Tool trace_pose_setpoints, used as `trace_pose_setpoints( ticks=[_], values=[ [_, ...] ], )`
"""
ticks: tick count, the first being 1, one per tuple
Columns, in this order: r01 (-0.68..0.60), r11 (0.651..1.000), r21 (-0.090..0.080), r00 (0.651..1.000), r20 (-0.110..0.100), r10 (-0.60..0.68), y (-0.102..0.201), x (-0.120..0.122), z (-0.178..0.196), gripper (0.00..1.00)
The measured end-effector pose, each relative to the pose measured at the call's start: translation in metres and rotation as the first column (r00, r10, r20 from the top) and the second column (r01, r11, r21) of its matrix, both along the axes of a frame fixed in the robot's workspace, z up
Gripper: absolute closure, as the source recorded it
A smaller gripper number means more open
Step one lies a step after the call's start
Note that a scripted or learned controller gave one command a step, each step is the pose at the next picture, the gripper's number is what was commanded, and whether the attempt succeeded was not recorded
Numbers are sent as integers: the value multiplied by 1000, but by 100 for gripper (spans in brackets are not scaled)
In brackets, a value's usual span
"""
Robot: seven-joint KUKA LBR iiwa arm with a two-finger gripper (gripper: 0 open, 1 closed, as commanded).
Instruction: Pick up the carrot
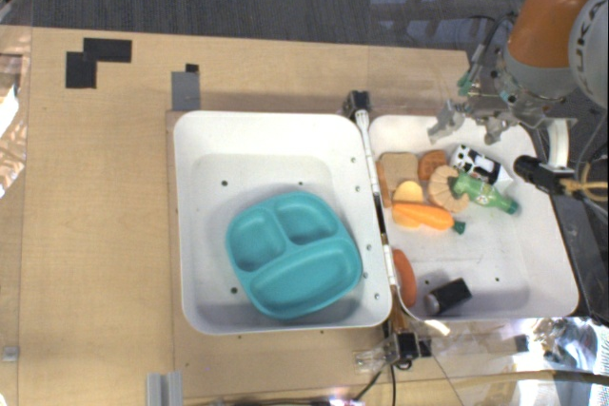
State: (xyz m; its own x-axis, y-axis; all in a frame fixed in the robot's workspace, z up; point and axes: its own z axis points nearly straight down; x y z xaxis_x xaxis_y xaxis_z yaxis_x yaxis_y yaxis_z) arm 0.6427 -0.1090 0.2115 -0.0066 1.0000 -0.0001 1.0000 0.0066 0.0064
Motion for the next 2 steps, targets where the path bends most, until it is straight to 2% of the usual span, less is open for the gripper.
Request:
trace_pose_setpoints(
  ticks=[1, 2],
  values=[
    [-104, 995, -1, 995, 1, 104, -14, -65, -91, 0],
    [-32, 999, -3, 999, 8, 32, -6, -89, -121, 0]
  ],
)
